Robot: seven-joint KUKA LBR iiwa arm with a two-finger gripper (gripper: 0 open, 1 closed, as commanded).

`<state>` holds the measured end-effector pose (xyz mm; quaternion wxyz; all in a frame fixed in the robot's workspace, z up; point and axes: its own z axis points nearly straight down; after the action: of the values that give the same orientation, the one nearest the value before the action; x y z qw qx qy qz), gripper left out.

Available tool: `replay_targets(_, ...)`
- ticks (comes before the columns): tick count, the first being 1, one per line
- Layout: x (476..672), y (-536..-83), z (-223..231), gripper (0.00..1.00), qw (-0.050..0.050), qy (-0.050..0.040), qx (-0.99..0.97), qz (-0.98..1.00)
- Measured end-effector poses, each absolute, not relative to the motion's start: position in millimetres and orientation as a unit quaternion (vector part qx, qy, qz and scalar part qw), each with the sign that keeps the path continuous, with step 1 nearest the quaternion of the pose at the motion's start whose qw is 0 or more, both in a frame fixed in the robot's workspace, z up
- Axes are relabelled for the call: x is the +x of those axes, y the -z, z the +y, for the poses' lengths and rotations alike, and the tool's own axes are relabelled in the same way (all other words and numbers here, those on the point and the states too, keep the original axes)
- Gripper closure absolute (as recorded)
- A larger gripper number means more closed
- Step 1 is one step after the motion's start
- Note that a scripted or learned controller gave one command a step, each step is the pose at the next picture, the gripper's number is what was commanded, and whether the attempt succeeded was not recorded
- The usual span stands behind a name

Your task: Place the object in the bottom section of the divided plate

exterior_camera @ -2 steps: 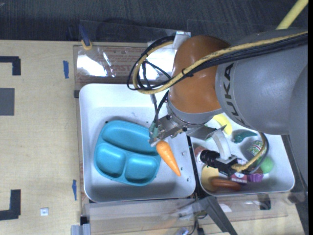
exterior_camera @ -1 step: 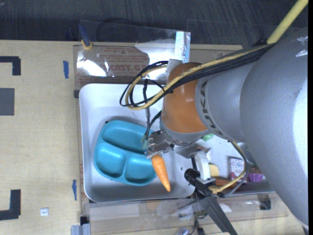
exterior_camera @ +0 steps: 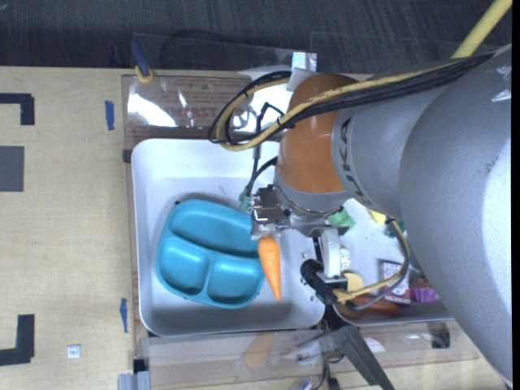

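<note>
A blue divided plate (exterior_camera: 207, 254) lies in the left white bin (exterior_camera: 146, 218), with one long section at the top and two smaller sections at the bottom. An orange carrot (exterior_camera: 270, 268) hangs point-down just past the plate's right rim, beside the bottom right section. My gripper (exterior_camera: 263, 232) comes down from the orange-banded wrist (exterior_camera: 313, 149) and is shut on the carrot's thick upper end. The wrist hides the upper parts of the fingers.
The right bin (exterior_camera: 370, 242) holds several small items, among them a green piece (exterior_camera: 341, 218), a yellow piece (exterior_camera: 354, 282) and a purple one (exterior_camera: 423, 295). The grey arm (exterior_camera: 439, 177) covers most of that bin. Black and yellow cables (exterior_camera: 244, 116) loop above the left bin.
</note>
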<state>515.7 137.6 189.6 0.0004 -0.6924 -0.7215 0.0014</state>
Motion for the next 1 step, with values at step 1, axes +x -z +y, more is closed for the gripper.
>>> replay_targets(1, 501.0, -245.2, 186.0, 1.0, 0.0, -0.0022, -0.795, -0.607)
